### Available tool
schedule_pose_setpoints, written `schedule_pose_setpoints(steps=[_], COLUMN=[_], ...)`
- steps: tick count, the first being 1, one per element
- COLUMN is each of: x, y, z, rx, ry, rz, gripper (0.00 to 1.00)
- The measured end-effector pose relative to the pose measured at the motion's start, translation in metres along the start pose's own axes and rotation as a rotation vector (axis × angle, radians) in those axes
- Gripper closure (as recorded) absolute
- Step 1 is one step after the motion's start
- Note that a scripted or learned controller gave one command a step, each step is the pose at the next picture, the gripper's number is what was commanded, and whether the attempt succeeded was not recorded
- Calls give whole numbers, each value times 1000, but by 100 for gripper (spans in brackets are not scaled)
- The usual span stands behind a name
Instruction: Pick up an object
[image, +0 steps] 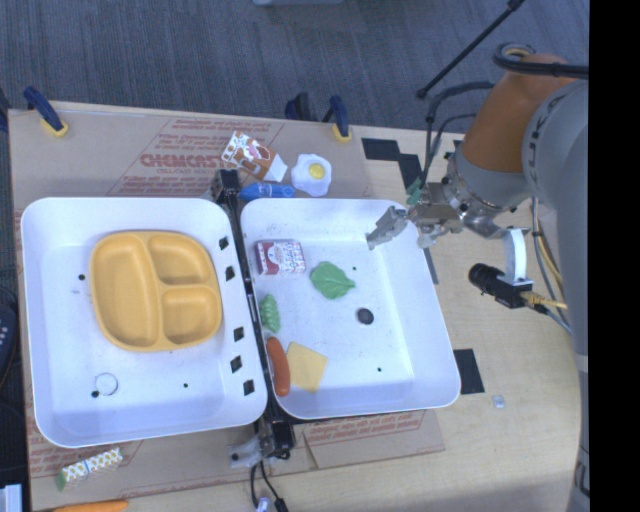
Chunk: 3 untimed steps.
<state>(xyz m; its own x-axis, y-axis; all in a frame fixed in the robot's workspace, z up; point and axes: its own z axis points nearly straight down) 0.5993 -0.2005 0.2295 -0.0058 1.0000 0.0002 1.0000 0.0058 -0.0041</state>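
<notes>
My gripper (385, 228) hovers over the right bin's (430, 330) upper edge; I can't tell its state. I'd center squarely above the green leaf (332, 279) before descending, staying off the carton (279, 257).

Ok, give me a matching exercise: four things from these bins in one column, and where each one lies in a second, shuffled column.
Things:
1. yellow tray
2. green leaf
3. sausage
4. fried egg

Places:
A. on the cardboard beyond the bins
B. in the left bin
C. middle of the right bin
D. near the front of the right bin, by the divider

Pairs: 1-B, 2-C, 3-D, 4-A
</notes>
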Motion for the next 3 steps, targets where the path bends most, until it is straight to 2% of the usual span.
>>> schedule_pose_setpoints(steps=[1,2,3], x=[84,159,154], y=[12,44,44], z=[138,37,38], rx=[-2,-2,0], ry=[0,1,0], rz=[-197,-178,-223], gripper=[0,0,0])
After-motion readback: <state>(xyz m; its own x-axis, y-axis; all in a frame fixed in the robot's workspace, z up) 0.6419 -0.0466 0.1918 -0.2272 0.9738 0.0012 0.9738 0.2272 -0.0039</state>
